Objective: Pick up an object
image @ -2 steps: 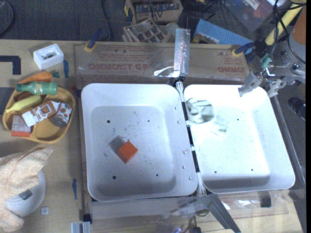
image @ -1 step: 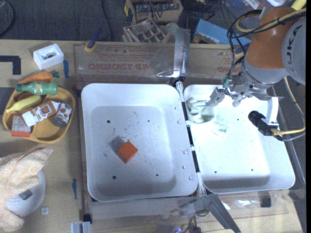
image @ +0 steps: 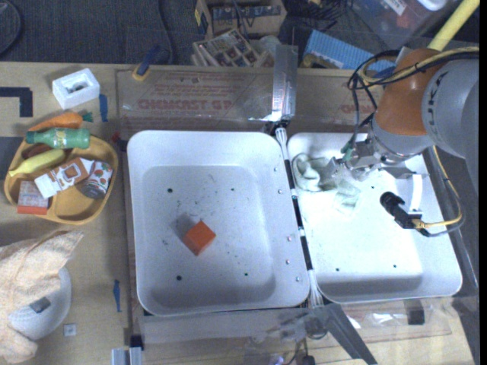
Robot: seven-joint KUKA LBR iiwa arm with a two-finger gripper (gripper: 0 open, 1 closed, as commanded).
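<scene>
1. Looking down at a slant from my fixed camera, I see two shallow white bins side by side on a wooden bench: the left bin (image: 152,158) and the right bin (image: 434,280).
2. An orange block (image: 200,237) lies alone on the floor of the left bin, a little left of centre, with a dark shadow patch touching its upper left side.
3. My grey arm (image: 449,105) reaches in from the right, its orange band (image: 403,101) above the wrist, and part of its body is cut off by the frame edge.
4. The gripper (image: 344,175) hangs over the upper left part of the right bin, well apart from the orange block.
5. Glare on the white plastic washes out the tip, so I cannot tell how the tool stands, nor whether anything is in it.
6. Pale, blurred shapes (image: 308,172) sit just left of the gripper near the bin's corner; I cannot make out what they are.
7. A black cable fitting (image: 397,207) hangs below the wrist over the right bin.
8. A yellow bowl (image: 84,207) of toy food stands on the bench left of the bins, and a crumpled cloth (image: 30,280) lies below it, partly cut off.
</scene>
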